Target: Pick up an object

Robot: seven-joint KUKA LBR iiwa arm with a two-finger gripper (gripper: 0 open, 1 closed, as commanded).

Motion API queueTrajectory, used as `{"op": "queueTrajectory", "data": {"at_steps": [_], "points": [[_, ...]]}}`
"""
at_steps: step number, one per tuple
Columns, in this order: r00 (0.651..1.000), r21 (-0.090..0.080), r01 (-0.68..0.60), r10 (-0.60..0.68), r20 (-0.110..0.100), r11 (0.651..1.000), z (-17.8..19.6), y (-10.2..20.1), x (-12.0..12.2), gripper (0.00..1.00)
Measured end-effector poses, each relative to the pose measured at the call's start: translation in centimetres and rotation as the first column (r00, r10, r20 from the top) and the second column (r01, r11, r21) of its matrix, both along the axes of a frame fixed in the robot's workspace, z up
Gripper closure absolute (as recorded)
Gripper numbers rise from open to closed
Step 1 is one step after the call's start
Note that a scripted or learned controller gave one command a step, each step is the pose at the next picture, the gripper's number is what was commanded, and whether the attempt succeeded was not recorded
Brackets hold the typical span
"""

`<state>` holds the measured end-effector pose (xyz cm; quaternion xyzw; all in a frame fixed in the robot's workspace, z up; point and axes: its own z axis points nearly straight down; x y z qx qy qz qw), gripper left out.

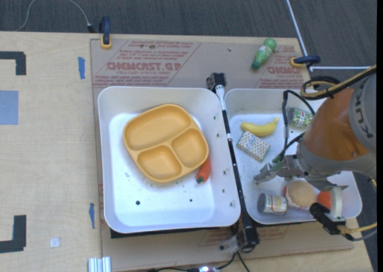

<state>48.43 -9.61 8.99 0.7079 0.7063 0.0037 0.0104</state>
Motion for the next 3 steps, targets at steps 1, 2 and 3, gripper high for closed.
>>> {"op": "queueTrajectory", "data": {"at_steps": [1,2,3], "points": [[1.0,0.0,0.0,0.0,0.0,1.0,0.0,0.02,0.0,0.0],[1.0,-0.001,0.001,-0.001,0.0,1.0,-0.01,0.04,0.0,0.0],[1.0,-0.001,0.001,-0.001,0.0,1.0,-0.01,0.06,0.0,0.0]]}}
